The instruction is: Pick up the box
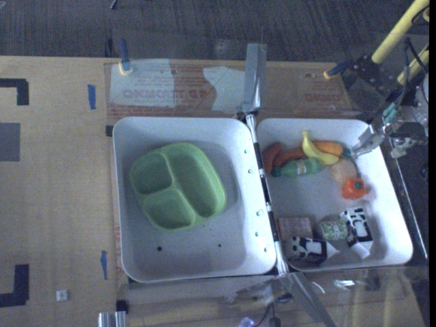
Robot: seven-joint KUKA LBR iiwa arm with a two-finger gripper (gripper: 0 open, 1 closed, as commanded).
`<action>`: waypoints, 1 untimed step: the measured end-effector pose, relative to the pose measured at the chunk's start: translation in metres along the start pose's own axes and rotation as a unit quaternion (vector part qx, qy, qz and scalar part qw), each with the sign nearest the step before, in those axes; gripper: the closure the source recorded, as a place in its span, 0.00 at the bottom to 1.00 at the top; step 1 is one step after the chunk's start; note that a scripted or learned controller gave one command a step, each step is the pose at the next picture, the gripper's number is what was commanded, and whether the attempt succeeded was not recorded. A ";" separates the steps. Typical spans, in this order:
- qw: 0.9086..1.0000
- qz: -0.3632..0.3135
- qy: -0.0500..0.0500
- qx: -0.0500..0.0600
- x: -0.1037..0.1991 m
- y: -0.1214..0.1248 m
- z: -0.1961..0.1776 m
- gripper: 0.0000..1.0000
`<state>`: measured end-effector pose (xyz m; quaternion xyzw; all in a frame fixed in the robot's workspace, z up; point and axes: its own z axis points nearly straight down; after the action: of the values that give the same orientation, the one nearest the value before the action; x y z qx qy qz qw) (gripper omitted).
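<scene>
I am reaching in from the right, and my end effector is hanging over the upper right rim of the right bin, its pale metal tip pointing toward the fruit. I cannot tell how it is set from this angle, and nothing is showing in its grasp.

The box, a small brownish carton, is lying flat in the lower left part of the right bin, close to the wall that divides the two bins. It is well apart from my end effector. Just below it a black-and-white patterned item is resting, and to its right a greenish round thing is sitting beside another black-and-white carton.

Along the top of the same bin a yellow banana is lying across an orange carrot-like piece, with a reddish sausage shape and a green bottle just beside them. An orange round object is sitting near the right wall, below my end effector.

The left bin is holding a green divided plate, lying flat and slightly turned. Both bins are sitting side by side on the tabletop, which is carrying blue tape marks and black corner marks.
</scene>
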<state>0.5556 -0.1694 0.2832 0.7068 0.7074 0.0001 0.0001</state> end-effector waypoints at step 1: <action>0.995 0.097 -0.001 -0.001 0.005 -0.029 -0.146 0.00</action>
<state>0.5269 -0.1639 0.4292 0.7723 0.6352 0.0001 0.0012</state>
